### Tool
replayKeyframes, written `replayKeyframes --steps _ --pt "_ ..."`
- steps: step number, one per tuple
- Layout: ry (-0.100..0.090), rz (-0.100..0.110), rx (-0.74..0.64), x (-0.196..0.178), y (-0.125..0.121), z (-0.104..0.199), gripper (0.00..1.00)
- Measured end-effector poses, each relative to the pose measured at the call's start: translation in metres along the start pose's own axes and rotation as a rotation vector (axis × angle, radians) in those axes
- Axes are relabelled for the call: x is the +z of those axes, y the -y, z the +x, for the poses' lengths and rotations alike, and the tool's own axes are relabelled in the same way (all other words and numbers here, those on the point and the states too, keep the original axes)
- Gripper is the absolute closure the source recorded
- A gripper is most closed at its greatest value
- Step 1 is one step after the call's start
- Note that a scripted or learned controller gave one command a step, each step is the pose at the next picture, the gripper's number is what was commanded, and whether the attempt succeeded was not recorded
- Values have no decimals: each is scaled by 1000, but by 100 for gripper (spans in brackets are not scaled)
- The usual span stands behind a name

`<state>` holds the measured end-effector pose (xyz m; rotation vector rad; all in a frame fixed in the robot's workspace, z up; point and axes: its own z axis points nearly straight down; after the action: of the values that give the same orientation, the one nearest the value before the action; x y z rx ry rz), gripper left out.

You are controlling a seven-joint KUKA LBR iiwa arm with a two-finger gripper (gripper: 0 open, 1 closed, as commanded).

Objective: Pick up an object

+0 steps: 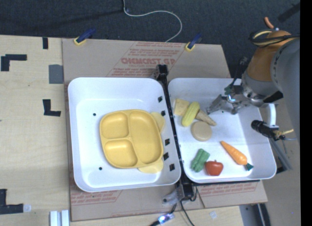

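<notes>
The right bin (253,169) holds several toy foods: a yellow corn cob (190,114) beside a pale yellow wedge (180,106), a beige cone piece (206,119), a round beige disc (201,131), an orange carrot (233,152), a green vegetable (199,160) and a red tomato (214,167). My gripper (225,108) hangs over the upper middle of that bin, just right of the corn and cone. Its fingers are spread open with nothing between them.
The left bin (83,103) carries a yellow divided tray (130,138) with a flat yellow piece under its right edge. The grey and orange arm (265,69) covers the right bin's far right corner. A white cable (156,13) lies behind the bins.
</notes>
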<state>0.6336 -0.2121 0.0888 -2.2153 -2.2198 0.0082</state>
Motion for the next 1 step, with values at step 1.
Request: replayKeyframes --steps 1 --pt "2 -6 0 4 0 1 0"
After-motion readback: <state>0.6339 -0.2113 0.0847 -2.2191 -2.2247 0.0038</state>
